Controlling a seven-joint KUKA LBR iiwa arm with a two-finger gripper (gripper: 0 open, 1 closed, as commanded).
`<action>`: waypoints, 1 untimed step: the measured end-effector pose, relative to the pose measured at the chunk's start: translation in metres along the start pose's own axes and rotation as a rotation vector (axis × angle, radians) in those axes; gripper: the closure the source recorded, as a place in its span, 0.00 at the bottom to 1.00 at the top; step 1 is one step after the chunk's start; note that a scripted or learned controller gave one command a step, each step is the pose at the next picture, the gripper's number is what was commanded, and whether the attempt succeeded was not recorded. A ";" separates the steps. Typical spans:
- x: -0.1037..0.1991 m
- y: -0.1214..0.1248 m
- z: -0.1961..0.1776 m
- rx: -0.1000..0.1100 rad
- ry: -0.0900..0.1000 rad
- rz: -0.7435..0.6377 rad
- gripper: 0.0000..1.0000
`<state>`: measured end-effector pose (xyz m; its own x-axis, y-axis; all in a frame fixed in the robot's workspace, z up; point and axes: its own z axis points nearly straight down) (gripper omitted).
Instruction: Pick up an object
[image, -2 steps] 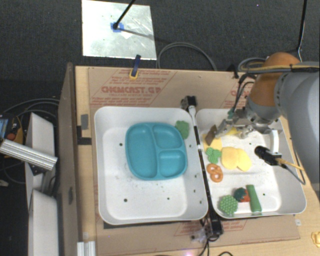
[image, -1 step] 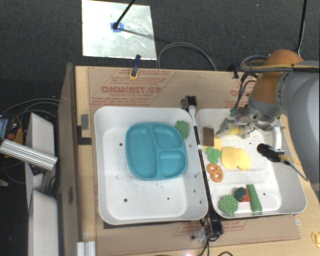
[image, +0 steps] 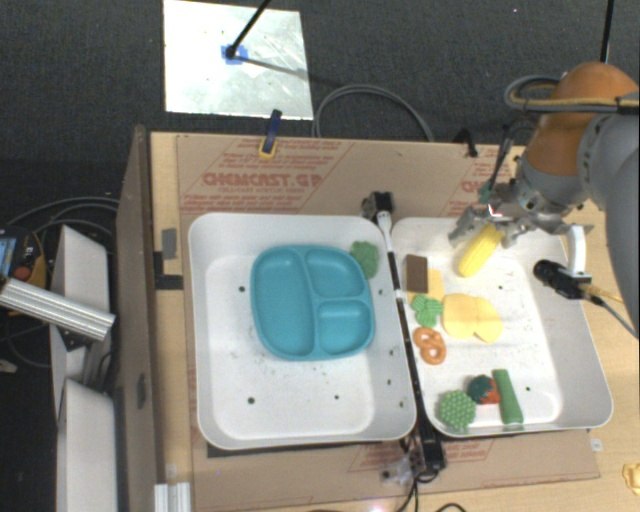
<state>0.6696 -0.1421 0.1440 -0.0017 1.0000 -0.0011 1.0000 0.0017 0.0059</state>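
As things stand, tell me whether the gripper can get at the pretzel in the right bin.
Probably yes. The pretzel lies flat in the right bin, uncovered, with small gaps to the yellow pieces beside it. The gripper is over the same bin, seemingly with a corn cob between its fingers.

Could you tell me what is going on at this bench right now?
The arm's gripper is over the right bin with a yellow corn-like toy between its fingers, apparently lifted. Other toy foods lie below in that bin. The left bin holds a blue divided plate.
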 end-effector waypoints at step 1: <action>0.000 0.001 -0.009 -0.002 -0.001 -0.004 1.00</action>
<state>0.6704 -0.1419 0.1527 -0.0061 1.0000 -0.0022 1.0000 0.0061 0.0076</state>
